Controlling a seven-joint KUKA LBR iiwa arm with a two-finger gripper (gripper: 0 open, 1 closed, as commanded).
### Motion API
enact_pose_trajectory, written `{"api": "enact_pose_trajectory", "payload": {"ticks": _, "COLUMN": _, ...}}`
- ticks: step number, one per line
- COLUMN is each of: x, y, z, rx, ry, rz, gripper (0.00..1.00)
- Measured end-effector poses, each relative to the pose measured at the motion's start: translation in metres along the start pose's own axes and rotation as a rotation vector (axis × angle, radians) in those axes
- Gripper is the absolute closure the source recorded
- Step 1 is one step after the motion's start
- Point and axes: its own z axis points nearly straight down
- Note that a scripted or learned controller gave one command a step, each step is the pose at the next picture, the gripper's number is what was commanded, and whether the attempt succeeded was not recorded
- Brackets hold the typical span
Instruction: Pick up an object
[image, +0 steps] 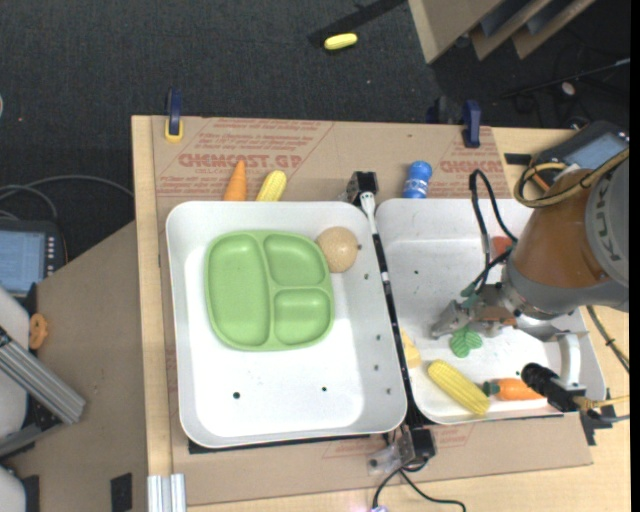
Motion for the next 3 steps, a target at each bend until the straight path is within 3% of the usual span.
{"api": "enact_pose_trajectory", "payload": {"ticks": 1, "x": -0.001, "y": 0.004, "z": -0.017, "rx": -0.015, "ry": -0.004, "rz": 0.0, "gripper": 1.0}}
{"api": "enact_pose_trajectory", "payload": {"ticks": 2, "x": -0.001, "y": 0.004, "z": -0.017, "rx": -0.015, "ry": -0.004, "rz": 0.0, "gripper": 0.0}}
{"api": "enact_pose_trajectory", "payload": {"ticks": 3, "x": 0.011, "y": -0.025, "z": 0.001, "rx": -0.008, "ry": -0.001, "rz": -0.002, "gripper": 0.0}}
